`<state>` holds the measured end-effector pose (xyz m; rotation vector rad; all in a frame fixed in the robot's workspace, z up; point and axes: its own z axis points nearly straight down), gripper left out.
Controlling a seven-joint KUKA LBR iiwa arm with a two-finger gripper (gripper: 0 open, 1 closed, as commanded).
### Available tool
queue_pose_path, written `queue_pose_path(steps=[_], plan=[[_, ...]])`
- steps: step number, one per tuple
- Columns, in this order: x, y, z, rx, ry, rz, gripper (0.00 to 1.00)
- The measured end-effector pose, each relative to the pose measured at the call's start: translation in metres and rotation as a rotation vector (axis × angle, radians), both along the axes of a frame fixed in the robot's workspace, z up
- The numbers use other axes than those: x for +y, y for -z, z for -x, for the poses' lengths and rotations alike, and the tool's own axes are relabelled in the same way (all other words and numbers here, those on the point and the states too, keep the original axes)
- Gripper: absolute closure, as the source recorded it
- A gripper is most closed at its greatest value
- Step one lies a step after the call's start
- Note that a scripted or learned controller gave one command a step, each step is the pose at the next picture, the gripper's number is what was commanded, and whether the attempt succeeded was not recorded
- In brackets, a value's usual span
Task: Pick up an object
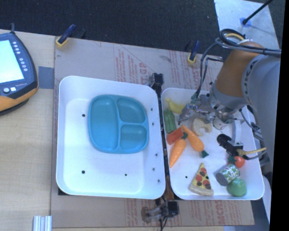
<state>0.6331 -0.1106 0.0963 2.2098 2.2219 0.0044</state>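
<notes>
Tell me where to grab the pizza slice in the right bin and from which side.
Grip the pizza slice across its narrow upper half, coming straight down from above. It lies flat on the bin floor, tip pointing away from the near wall, crust close to that wall. The two long edges are bare on both sides, while the can and green ball sit further right.

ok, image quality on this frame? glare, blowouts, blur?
Camera view: the pendant screen at left is blown out to near white; the left bin is bright but its rim edges hold; the blue plate reads cleanly; the gripper region is dark and cluttered with cables, fingers hard to resolve; toys like the pizza slice are slightly soft.
</notes>
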Motion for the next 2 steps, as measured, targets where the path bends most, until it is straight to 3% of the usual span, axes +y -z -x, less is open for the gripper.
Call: queue_pose_path(steps=[1,2], plan=[[-0.013,0.0,0.028,0.0,0.0,0.001,0.0],[0.013,0.004,-0.023,0.01,0.002,-0.004,0.0]])
